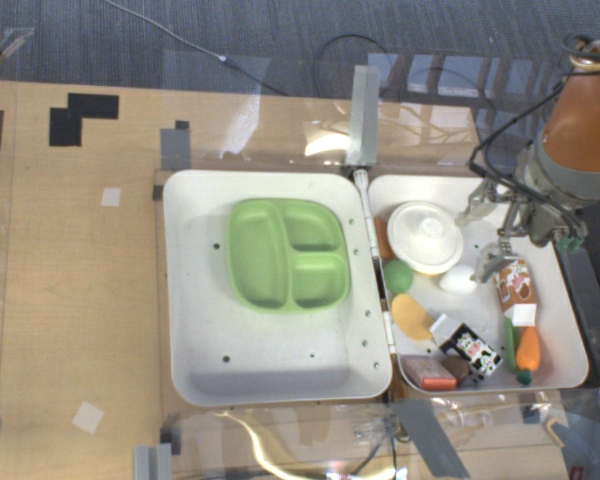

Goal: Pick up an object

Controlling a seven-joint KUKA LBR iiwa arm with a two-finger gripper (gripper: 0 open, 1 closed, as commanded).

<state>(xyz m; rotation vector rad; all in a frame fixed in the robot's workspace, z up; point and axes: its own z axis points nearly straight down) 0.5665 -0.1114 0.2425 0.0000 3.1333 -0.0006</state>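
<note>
Gripper (495, 240) hangs over right bin (576, 363), fingers spread, holding nothing; white lidded bowl (425, 236) just beside; green divided plate (286, 254) in left bin (195, 348).

We see a light wooden surface (70, 298) carrying two shallow white bins side by side: the left bin (195, 368) and the right bin (570, 358), their inner rims touching. Black patches (80, 116) mark the surface's far left, and small pale tape squares (88, 417) dot its left part.
</note>
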